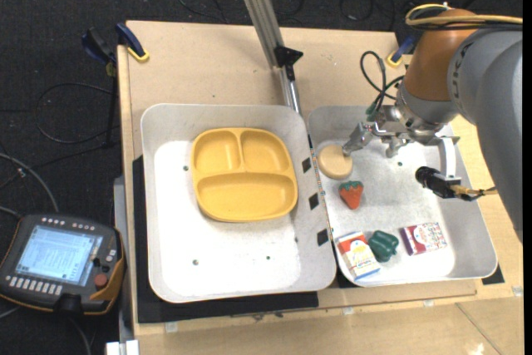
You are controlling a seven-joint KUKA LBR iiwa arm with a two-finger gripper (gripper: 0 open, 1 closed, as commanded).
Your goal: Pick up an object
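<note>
In the right bin (465,262) lie a tan round disc (335,162), a red strawberry (352,194), a dark green piece (383,244), a red and white carton (357,255) and a small red and white packet (424,239). My gripper (371,147) hangs over the bin's far part, just right of the tan disc. Its two fingers stand apart, open, with nothing between them. The left finger tip (352,143) points toward the disc's upper right edge; whether it touches is unclear.
The left bin (166,262) holds a yellow divided plate (244,174). A metal pole (259,0) slants down to the divider between the bins. A teach pendant (58,260) lies on the floor at the lower left. The arm's grey and orange body (465,66) covers the right bin's far right corner.
</note>
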